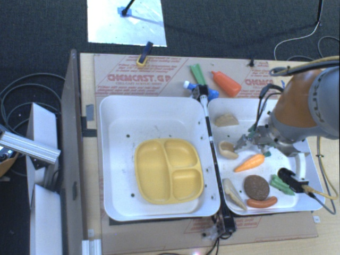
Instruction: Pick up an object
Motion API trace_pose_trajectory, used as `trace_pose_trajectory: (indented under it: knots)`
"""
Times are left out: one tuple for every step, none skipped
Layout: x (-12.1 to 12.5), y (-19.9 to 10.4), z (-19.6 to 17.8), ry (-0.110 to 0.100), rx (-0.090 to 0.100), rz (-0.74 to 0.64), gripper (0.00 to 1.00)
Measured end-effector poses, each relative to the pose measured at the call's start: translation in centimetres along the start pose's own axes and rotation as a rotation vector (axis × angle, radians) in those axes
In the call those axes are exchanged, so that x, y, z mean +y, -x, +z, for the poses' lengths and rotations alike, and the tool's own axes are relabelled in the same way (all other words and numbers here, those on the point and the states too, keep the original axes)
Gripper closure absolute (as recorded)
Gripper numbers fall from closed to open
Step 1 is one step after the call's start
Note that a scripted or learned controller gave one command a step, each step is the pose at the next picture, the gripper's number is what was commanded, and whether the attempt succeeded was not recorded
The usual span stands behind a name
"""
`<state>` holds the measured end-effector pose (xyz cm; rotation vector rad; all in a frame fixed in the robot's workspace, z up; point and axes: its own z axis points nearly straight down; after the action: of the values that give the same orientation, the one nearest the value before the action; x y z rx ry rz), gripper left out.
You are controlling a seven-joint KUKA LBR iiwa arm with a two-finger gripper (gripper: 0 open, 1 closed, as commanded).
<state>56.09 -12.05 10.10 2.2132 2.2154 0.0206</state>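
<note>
Two white bins sit side by side on the surface point(133, 70), seen from the overhead camera. The left bin point(114, 142) has just a yellow divided tray point(169, 170) lying flat in the middle, so all the pickable stuff is in the right bin point(241, 110).

The arm point(300, 108) reaches in from the right and hangs the tool point(252, 140) over the middle of that bin. From this slant I can't tell if it touches anything, and I honestly can't tell how far open it is; nothing clearly sits in its grip.

Closest candidates: an orange carrot point(249, 162) lying tilted just below the tool, and a cream shell-like piece point(228, 150) just beside it to the left. My guess is one of those is the target, since the tool hovers right by both.

Further off in the same bin are a beige chunk point(227, 120) near the top wall; a brown disc point(256, 186); a red sausage point(261, 202) right under the disc, touching or nearly so; a pale wedge point(234, 193) by the inner wall; and a green piece point(280, 185).

Things lie loosely scattered — probably room to come down on the carrot without bumping neighbours; being rounded, it could roll out of a pinch though.
</note>
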Motion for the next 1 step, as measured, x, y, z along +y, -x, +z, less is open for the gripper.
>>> trace_pose_trajectory:
  knots:
    - [0.11, -0.01, -1.07, 0.003, 0.0, 0.0, 1.0]
